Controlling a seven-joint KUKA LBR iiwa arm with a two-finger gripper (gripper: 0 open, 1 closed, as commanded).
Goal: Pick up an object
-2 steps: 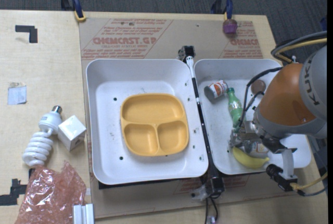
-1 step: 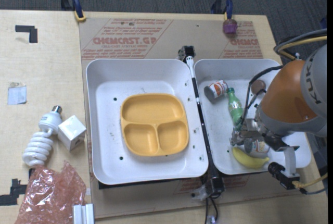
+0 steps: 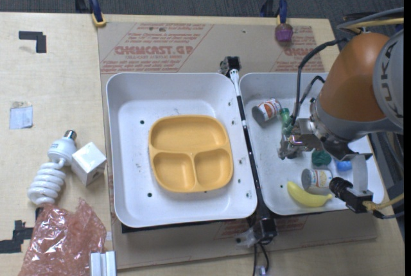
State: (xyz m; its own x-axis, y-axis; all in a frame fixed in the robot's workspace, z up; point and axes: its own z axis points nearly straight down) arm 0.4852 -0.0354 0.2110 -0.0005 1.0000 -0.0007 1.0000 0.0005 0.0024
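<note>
Tool (image 3: 290, 145) hovers low in the right white bin (image 3: 270, 194), jaw state unclear; approach step, next descend onto yellow plastic banana (image 3: 307, 195).

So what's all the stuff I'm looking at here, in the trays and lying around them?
bins: two, white, side by side on the bench
divided plate: one, yellow, in the left bin
banana: one, yellow, near front of the right bin
small can: one, grey with red label, at the back of the right bin
small jar: one, pale, just behind the banana
spiral light bulb: one, white, on the bench left of the bins
cube: one, white, beside the bulb
plastic wrap: one, pinkish, bench front left
arm: one, grey and orange, over the right bin
gripper: one, metal, low in the right bin
</note>
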